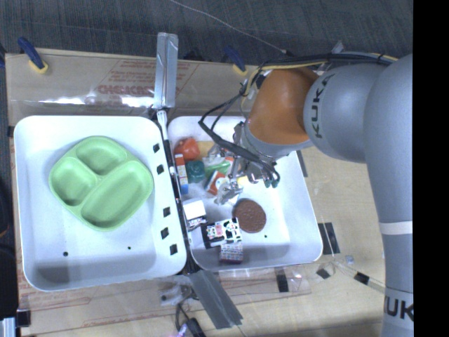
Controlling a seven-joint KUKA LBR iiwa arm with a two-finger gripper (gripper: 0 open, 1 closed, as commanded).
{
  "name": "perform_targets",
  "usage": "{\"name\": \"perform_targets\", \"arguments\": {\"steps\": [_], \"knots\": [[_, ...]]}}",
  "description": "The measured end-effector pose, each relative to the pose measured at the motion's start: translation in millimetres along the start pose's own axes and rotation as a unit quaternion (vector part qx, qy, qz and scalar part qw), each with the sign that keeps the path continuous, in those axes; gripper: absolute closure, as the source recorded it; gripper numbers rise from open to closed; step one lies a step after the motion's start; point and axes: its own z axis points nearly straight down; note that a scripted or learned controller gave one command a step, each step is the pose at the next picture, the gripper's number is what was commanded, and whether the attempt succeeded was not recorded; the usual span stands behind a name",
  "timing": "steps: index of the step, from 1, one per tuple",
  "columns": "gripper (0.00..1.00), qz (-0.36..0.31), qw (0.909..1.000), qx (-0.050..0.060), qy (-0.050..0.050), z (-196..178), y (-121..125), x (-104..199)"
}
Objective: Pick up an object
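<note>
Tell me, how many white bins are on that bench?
2. The left bin holds a green plate. The right bin holds a pile of small things, with the gripper over them. Nothing suggests a hidden third.

One fixed overhead camera, tilted, looks down on the bench [84, 72], framing both bins: left bin [28, 209], right bin [298, 209]. Arm [365, 111] enters from the view's right. Mid-range, floor visible along top.

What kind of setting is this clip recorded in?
Probably a robot lab bench for bin-picking trials: two white bins clamped on a board, a KUKA arm over one, and small mixed objects piled there.
</note>
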Motion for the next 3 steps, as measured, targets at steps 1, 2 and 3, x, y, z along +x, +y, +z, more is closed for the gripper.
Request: {"name": "perform_targets", "arguments": {"steps": [1, 2, 3], "knots": [[0.00, 0.031, 0.9995, -0.001, 0.003, 1, 8, 37], [0.00, 0.019, 0.9997, -0.011, 0.013, 10, 21, 12], [1.00, 0.015, 0.9998, -0.011, 0.011, -2, 22, 9]]}}
